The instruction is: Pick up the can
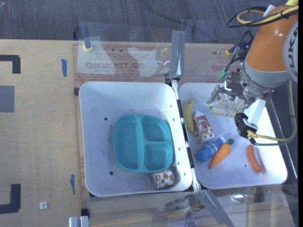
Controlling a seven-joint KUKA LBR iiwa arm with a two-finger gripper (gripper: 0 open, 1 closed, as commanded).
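- At the far left, the tan surface (38, 141) carries black corner marks and short strips of blue tape.
- The left bin (94, 174) holds a teal divided plate (142, 143) lying flat near its middle, with three compartments facing up.
- The can (163, 178) lies on its side in the left bin's near right corner, just beside the plate's near right edge and close against the bin wall. Its label is white with reddish patches.
- A grey divider strip (182, 136) runs between the two bins.
- In the right bin (279, 174), a yellow banana (189, 116) lies along the left wall.
- Just right of the banana sits a small carton (203, 127) with an orange and white print.
- Nearer the camera lies a blue bottle (209, 150) on its side, and an orange carrot (220, 154) with a green top rests touching it on its right.
- A patterned packet (223, 109) sits toward the far side of the right bin, partly under the arm's wrist.
- The gripper (226, 92) hangs over the far part of the right bin, well apart from the can in the other bin. Whether it is released or clenched cannot be told from this angle, and nothing can be seen in its grasp.
- An orange sausage-shaped toy (254, 158) lies near the right bin's right wall.
- A yellow cable (272, 138) trails from the arm across the bin's right edge.
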